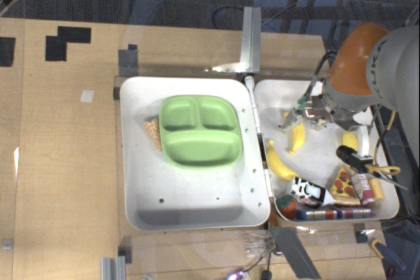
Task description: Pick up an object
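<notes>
Camera view: gripper [303, 113], open or closed I cannot tell, just above a small banana [296, 138].

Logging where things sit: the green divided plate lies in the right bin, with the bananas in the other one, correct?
Not quite. The camera view shows the green divided plate in the left bin; the bananas lie in the right bin, the other one.

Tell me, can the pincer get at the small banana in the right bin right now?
Probably yes. The pincer hangs just above the small banana, which lies on bare floor of the right bin with nothing on top.
</notes>
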Robot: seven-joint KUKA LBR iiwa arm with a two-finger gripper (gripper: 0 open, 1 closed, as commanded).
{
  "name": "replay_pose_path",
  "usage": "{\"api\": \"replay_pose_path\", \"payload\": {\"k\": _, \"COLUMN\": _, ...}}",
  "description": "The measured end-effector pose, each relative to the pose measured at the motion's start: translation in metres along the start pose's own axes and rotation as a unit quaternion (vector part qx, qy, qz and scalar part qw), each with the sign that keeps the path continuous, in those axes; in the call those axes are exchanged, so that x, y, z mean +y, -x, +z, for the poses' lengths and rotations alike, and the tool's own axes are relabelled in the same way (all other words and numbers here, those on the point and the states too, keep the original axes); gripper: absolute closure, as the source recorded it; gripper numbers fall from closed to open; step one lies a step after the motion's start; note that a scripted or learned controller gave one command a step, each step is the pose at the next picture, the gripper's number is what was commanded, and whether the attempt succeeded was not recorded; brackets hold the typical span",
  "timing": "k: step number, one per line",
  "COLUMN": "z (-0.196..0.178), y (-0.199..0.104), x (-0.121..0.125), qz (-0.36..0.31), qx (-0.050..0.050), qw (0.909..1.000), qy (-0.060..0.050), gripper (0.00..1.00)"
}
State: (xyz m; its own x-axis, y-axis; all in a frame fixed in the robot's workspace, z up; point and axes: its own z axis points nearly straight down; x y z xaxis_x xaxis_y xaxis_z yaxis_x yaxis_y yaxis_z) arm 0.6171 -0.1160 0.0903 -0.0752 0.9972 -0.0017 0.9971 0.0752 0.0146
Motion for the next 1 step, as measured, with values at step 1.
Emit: {"api": "replay_pose_path", "payload": {"k": 1, "z": -0.0134, "y": -0.0017, "x": 0.0032, "qz": 0.0, "qx": 0.001, "qw": 1.0, "qy": 0.004, "gripper": 1.0}}
